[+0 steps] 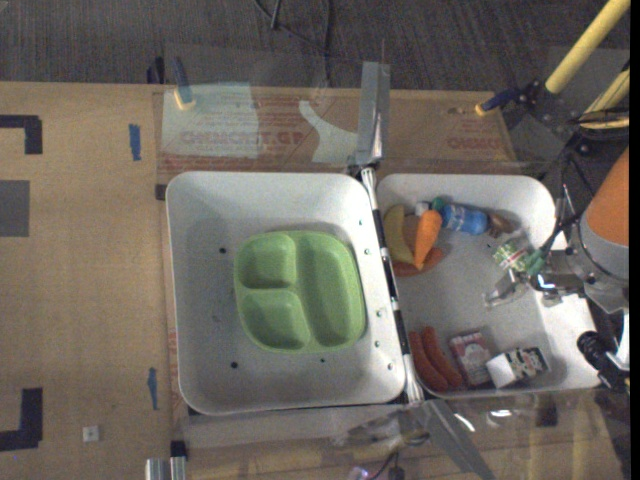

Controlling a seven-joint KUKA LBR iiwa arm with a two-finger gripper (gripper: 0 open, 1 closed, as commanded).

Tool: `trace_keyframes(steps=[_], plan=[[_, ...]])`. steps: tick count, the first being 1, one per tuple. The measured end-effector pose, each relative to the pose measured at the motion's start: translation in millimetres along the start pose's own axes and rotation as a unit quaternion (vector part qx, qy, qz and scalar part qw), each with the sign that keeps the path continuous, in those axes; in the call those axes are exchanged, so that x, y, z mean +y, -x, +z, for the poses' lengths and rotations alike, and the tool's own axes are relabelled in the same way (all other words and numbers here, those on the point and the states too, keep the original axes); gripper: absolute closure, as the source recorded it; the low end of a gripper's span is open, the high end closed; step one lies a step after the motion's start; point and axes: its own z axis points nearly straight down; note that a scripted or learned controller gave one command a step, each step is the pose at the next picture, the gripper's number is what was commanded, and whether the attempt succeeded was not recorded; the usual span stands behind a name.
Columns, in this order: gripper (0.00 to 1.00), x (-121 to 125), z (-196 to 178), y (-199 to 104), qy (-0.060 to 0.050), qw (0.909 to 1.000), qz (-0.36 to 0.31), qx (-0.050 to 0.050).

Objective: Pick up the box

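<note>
claw (pixel 515 278) is hovering in right bin (pixel 540 196), grip state you cannot tell | box (pixel 518 366) is lying near | risk: it is catching the neighbouring red packet (pixel 470 352)

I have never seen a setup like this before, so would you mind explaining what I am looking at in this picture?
This is one camera fixed above a workbench, looking down at a slant. Two shallow white bins sit side by side. The left bin holds a green divided plate. The right bin holds small items: a carrot, a banana, a blue bottle, two sausages, a small reddish box and a black-and-white box. The grey and orange shape at the right is a robot arm. Its gripper, a two-fingered metal hand, is over the right bin. I cannot tell whether it holds anything; both boxes lie on the bin floor.
</note>
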Motion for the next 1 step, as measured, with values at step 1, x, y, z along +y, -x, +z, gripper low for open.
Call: trace_keyframes(steps=[1], plan=[[0.0, 6.4, -54.5, -16.2, 0.002, 0.9977, -0.067, -0.001]])
